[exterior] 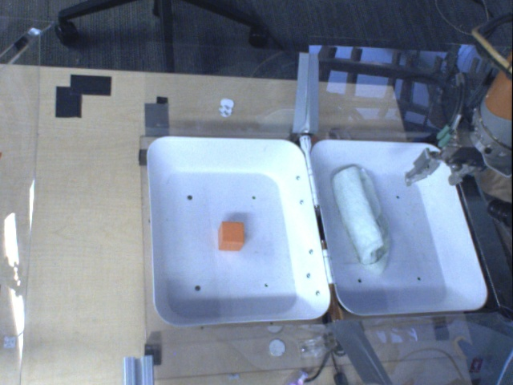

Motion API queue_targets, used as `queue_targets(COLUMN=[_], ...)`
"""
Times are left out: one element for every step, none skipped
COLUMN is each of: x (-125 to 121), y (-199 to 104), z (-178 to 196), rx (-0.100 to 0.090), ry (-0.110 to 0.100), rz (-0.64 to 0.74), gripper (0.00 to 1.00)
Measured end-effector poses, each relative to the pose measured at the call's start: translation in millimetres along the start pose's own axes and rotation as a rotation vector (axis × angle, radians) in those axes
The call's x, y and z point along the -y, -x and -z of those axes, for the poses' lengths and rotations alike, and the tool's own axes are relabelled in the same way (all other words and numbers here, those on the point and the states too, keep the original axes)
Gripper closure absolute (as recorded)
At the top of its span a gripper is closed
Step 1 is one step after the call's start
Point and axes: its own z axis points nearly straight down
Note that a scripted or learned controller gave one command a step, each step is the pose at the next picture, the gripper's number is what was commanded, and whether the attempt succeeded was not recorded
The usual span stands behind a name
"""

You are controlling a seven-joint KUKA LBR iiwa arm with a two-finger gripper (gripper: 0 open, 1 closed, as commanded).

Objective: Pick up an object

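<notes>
Objects for picking are seen from the one camera above the table: a small orange cube of foam-like material (232, 236) lies near the middle of the left shallow white plastic bin (172, 295), well apart from all four walls. A white rolled cloth cylinder (361, 214) lies in the right shallow white plastic bin (473, 283), set lengthwise at a slight slant, nearer to the bin's left wall than to its right.

The two bins are placed side by side, touching along a narrow metal hinge strip (316, 215), on a pale wooden table (80, 239). Black tape patches (80, 95) are seen on the table at the upper left, and the base of a black office chair (164, 6) stands on the dark carpet beyond.

The grey robot arm with an orange band (497, 111) is seen entering from the right. Its two-finger claw (439, 163) is held over the upper right corner of the right bin, well apart from the cloth roll. Nothing is seen between its parts; how wide it stands cannot be told.
</notes>
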Motion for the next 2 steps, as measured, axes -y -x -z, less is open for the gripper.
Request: queue_targets(x=[-46,-48], y=[-24,-25], z=[-147,-135], rx=[0.001,0.002], ry=[0.005,0.01], rz=[-0.054,-0.051], gripper=[0.0,1.0])
